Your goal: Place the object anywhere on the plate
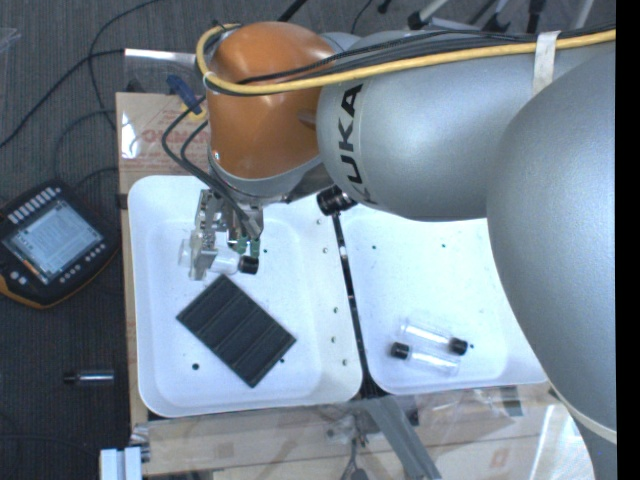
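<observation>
The gripper hangs over the left bin, just above the dark ribbed plate, and it's pinching a small clear tube with a black cap. Two more clear tubes lie in the right bin.

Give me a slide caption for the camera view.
KUKA arm's end effector above a dark ribbed plate in the left bin.

Grey KUKA arm, orange band, yellow cable.
</observation>
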